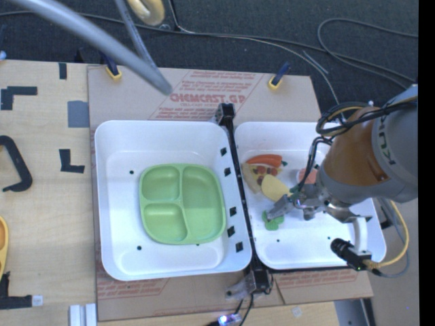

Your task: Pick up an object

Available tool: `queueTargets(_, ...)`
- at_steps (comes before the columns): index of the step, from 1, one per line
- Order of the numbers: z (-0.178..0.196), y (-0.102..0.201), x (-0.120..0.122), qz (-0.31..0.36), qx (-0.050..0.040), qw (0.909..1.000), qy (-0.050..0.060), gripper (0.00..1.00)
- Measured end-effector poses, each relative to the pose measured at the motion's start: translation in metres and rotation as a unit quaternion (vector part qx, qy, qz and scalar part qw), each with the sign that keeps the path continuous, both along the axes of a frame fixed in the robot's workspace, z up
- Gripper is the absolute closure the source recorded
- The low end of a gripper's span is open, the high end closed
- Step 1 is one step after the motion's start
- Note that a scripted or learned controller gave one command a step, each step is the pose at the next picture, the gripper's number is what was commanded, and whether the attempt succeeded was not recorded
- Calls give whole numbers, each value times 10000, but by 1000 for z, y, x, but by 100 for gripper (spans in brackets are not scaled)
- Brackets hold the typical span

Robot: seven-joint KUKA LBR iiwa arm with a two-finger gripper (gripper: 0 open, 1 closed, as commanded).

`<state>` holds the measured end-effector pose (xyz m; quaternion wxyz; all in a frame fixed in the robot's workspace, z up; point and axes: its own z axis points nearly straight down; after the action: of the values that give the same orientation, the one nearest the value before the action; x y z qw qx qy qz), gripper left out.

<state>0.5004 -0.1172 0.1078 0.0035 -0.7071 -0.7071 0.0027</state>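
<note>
The right bin (299, 253) holds a cluster of small toy foods: a red-orange piece (264, 160), a yellow piece (273, 186) and a small green piece (271, 223). A pinkish bit (305, 176) shows beside the wrist. My gripper (277, 212) reaches in from the right and is low over the bin floor, its grey fingers pointing left between the yellow piece and the green piece. I cannot make out anything between them.
The left bin (115, 175) holds a green divided plate (182, 204). A black divider (234, 189) runs between the bins. The arm's orange band and grey body (360, 161) cover the right half of the right bin. Cables trail behind the bench.
</note>
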Motion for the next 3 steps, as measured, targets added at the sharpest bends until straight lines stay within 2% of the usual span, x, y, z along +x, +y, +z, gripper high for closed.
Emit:
queueTargets(1,-24,0,0,3,-10,10000,-35,0)
queueTargets(2,-12,0,1,6,-11,10000,-48,100)
queueTargets(3,40,-4,-8,3,-5,10000,-55,100)
